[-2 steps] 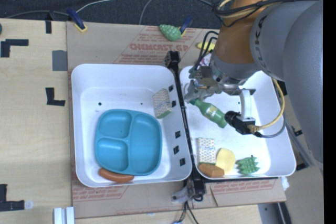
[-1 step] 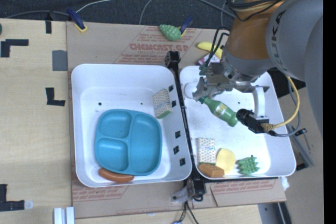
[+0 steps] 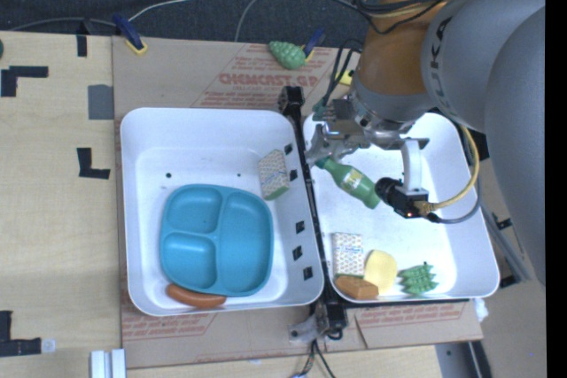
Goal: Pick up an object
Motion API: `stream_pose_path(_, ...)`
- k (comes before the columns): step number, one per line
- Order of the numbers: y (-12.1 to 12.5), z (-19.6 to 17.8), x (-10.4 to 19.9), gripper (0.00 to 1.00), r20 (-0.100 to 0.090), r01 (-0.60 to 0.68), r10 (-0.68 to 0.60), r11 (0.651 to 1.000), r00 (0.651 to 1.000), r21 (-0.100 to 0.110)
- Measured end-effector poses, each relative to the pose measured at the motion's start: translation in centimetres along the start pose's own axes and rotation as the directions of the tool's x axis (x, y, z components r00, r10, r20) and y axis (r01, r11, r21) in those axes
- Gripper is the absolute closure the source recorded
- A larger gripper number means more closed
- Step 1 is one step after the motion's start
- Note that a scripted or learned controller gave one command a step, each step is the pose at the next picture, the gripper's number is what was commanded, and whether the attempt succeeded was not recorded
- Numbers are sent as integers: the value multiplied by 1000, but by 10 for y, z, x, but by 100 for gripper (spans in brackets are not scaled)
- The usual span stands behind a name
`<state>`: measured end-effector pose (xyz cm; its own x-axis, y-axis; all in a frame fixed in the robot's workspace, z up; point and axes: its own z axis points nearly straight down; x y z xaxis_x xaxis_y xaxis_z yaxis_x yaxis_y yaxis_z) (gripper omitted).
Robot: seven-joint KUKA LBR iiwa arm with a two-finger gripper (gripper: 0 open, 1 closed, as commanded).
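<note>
My gripper (image 3: 335, 151) hangs over the upper left of the right bin (image 3: 443, 266), close to the divider between the bins. It is shut on the narrow end of a green bottle (image 3: 353, 181) with a pale label, which slants down to the right from the fingertips. The grey arm and its orange band (image 3: 399, 31) cover the bin's far side. Along the right bin's near wall lie a patterned packet (image 3: 347, 250), a yellow block (image 3: 381, 268), a brown piece (image 3: 358, 287) and a green spiky toy (image 3: 418, 279).
The left bin (image 3: 142, 137) holds a blue divided plate (image 3: 216, 238), an orange sausage (image 3: 196, 297) at its near wall and a pale sponge block (image 3: 274, 173) by the divider. A green object (image 3: 288, 54) lies on the cardboard behind the bins. A black connector and yellow cable (image 3: 403, 197) hang beside the bottle.
</note>
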<state>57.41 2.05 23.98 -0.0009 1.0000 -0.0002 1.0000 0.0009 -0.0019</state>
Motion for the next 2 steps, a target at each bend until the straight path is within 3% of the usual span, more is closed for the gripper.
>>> stream_pose_path(1,4,6,-9,100,1,-1,1,1000,1000,0)
stream_pose_path(2,-18,-34,-24,100,1,0,0,1000,1000,-2)
